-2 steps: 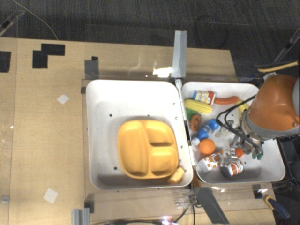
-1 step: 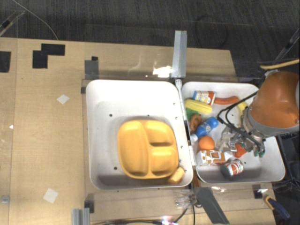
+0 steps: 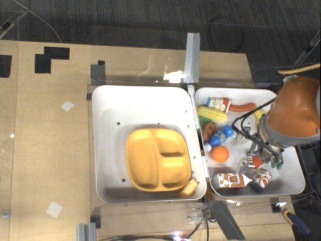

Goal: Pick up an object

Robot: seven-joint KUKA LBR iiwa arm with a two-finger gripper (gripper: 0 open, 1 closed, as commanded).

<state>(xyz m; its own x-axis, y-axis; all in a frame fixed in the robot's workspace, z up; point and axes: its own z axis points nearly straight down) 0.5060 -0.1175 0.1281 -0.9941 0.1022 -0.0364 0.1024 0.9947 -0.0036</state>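
Gripper (image 3: 252, 160) hangs low in the right bin (image 3: 296, 185) over a small orange-red piece (image 3: 257, 160) — grip unclear; best descend straight, centred.

1. The bench (image 3: 45, 149) is a pale wooden surface spanning most of the view, with dark floor beyond its far edge.
2. Two shallow white bins lie directly on it side by side: the left bin (image 3: 108, 134) and the right bin (image 3: 296, 177), their inner rims touching.
3. Black patches (image 3: 50, 58) mark the far left of the bench.
4. Small pale squares (image 3: 67, 106) lie on the wood left of the bins.
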